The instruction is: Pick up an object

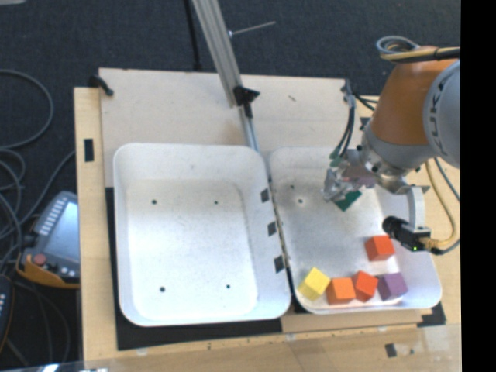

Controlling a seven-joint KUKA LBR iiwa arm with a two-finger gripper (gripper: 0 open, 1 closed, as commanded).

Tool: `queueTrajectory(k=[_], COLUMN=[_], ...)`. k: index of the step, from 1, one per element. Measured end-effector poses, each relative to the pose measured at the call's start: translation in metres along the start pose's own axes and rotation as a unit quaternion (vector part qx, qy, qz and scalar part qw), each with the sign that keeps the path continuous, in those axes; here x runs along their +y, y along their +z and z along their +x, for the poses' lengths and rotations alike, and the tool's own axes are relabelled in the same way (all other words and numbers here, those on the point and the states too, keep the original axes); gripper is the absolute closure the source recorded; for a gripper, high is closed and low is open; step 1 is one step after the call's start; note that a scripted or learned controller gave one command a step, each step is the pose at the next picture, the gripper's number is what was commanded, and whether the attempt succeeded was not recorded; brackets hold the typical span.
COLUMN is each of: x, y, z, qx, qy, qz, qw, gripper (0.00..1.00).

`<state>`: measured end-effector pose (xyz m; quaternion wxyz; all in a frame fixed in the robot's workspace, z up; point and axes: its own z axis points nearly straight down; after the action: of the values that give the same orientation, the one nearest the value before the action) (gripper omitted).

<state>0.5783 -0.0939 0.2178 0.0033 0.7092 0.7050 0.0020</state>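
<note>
My gripper (342, 191) hangs over the upper middle of the right bin (298, 208), with the arm coming in from the right. A small dark green block (351, 201) sits tilted between its fingertips, and the fingers are shut on it. Loose blocks lie at the bin's near end. They are a yellow one (315, 282), an orange one (341, 289), a red-orange one (365, 285) and a purple one (392, 285). Another red-orange block (379, 247) lies a little farther back on the right.
The left bin (194, 231) stands beside the right one and holds no objects. A slanted aluminium post (221, 45) rises from the bench behind the bins. A black part (403, 232) on the arm overhangs the right bin's right side.
</note>
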Motion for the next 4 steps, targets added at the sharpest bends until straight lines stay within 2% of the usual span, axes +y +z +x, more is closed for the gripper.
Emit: queueTrajectory(k=[1, 2, 3, 4], x=[0.000, -0.001, 0.033, 0.080], y=[0.001, -0.100, 0.014, 0.124], z=[0.000, -0.073, -0.098, -0.115], qx=[0.000, -0.002, 0.000, -0.001], qy=[0.001, -0.001, -0.002, -0.004], qz=[0.000, -0.001, 0.007, 0.003], qw=[1.0000, 1.0000, 1.0000, 1.0000], gripper=[0.00, 0.00, 0.00, 0.00])
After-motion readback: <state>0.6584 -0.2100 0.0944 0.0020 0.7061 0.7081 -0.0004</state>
